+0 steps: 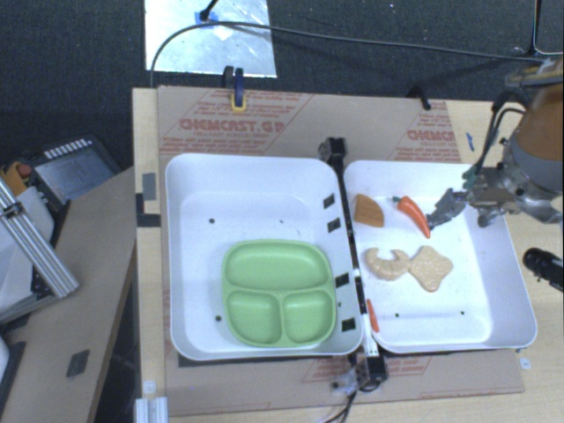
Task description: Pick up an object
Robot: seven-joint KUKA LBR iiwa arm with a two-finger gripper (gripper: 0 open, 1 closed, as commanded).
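The left bin (189,192) holds one green tray (279,292) with three compartments. The right bin (502,271) holds four food pieces: one orange wedge (369,211), one carrot (412,213), one curled beige piece (388,263), one tan piece (430,268). The pincer (443,210) hovers just right of the carrot, pinching nothing; its spread I cannot tell.

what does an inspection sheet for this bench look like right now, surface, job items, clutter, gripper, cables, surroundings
surface: two white bins side by side, left bin and right bin, on a printed board.
job's things: in the right bin, an orange carrot-like piece, a brown wedge, a pale curved piece and a tan piece beside it.
clutter: a green divided tray in the left bin; a thin orange strip by the right bin's left wall.
grippers: gripper above the right bin, just right of the carrot-like piece; nothing seen between its fingers.
cables: black cable across the dark floor behind the bench.
surroundings: shiny plate behind; yellow clamp at the board's far edge.
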